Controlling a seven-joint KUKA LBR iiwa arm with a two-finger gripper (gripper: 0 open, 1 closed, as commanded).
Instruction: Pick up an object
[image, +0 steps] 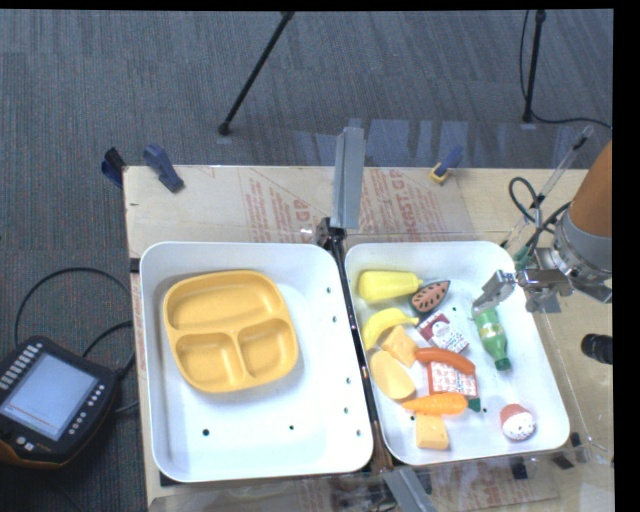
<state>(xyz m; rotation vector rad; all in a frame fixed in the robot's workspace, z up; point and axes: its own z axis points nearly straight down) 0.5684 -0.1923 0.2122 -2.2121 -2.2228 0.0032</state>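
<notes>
So the gripper (503, 285) hangs over the top right part of the right bin (551, 375), just above the green bottle (491, 337), and honestly I can't tell if it's open or closed from this angle; nothing sits between it that I can make out. Bottle is the obvious pick I'd say. It lies flat, neck end pointing toward the near rim of the bin, with clear floor on its right side and the sausage (444, 360) a bit off to its left. Looks like a small toy plastic thing, so probably light and stiff, but round and smooth, meaning it'll likely roll or squirt out if pinched off-centre. I'd grab across the fat middle of the body, not the thin neck. The strawberry (518, 422) sits well below the bottle near the bin's corner, also free-standing. Left of the bottle the banana (386, 323), carrot (437, 404) and cheese (432, 433) are all jammed together, way harder to get at.
</notes>
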